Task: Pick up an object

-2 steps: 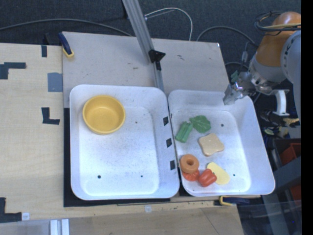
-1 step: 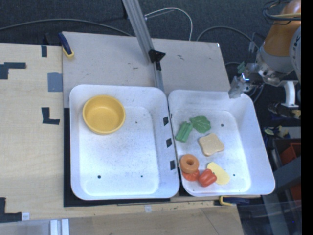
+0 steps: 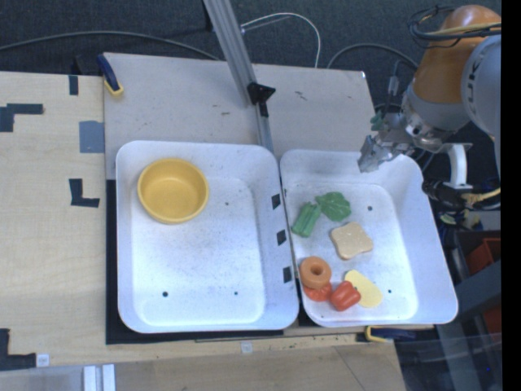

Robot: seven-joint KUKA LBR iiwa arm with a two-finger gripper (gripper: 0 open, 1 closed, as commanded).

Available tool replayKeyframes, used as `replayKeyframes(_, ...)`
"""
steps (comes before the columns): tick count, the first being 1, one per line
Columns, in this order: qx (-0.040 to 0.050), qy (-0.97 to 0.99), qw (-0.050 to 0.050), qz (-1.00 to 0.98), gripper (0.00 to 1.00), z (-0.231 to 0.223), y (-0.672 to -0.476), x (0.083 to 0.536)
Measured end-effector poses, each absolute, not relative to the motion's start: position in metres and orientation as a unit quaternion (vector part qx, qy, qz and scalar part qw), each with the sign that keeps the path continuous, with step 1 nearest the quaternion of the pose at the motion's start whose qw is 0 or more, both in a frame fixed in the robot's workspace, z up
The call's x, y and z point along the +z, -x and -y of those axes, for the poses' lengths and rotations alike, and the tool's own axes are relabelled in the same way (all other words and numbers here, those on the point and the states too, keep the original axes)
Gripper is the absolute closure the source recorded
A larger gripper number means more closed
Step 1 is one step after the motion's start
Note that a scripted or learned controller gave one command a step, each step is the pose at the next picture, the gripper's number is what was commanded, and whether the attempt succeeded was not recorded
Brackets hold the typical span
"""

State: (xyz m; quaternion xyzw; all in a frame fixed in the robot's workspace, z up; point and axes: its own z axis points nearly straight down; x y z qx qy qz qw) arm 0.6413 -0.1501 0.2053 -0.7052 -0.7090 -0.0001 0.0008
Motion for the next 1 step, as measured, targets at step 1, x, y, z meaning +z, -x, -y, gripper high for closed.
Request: replayKeyframes(1, 0.0003, 0.705, 0.002, 0.709, 1.00, 0.0974, -0.6331, 0.1981)
